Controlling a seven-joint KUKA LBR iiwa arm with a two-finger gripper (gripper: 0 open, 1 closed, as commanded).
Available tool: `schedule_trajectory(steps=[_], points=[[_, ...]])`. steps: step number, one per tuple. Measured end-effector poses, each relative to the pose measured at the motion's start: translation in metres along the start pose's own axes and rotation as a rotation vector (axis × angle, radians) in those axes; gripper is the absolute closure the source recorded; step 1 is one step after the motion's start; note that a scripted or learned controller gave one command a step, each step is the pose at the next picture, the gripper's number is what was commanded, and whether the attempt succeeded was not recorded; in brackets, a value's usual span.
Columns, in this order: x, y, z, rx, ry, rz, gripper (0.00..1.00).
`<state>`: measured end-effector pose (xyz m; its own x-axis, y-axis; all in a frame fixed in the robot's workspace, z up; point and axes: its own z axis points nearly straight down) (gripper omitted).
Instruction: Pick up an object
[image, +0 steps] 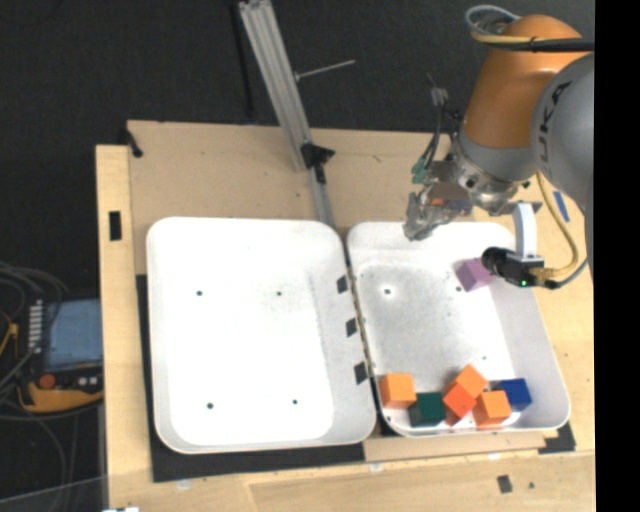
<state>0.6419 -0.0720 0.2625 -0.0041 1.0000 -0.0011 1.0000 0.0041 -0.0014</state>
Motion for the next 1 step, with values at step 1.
schedule_trajectory(steps=[1], points=[[0.0559, -0.023, 0.0048, 0.0, 0.001, -0.002, 1.0]])
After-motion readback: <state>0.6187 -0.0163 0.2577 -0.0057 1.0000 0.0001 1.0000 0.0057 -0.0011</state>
